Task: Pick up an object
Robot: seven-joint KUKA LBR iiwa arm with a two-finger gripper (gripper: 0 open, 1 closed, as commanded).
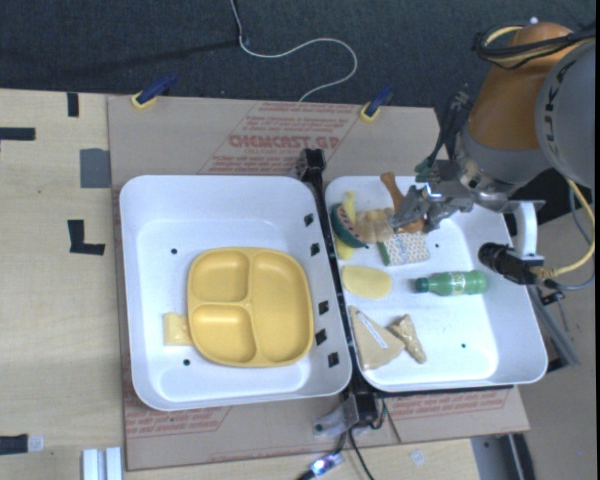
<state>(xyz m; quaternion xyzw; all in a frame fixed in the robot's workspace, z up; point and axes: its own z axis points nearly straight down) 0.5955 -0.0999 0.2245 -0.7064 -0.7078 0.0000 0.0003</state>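
Green plastic bottle [451, 284] lies on its side in the right white bin [480, 358], below and slightly right of the gripper [412, 214], apart from it. Gripper sits over the clutter at the bin's upper left, above a speckled white packet [410, 249]; jaw state unclear. Yellow divided plate [250, 305] in the left white bin [150, 218].

dark carpet [100, 18] | white cable [280, 48] | cardboard sheet [270, 138] | wooden bench [30, 288], black tape marks

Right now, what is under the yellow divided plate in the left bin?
A pale yellow flat piece sticks out from under the yellow divided plate at its left edge. How far it extends beneath is covered.
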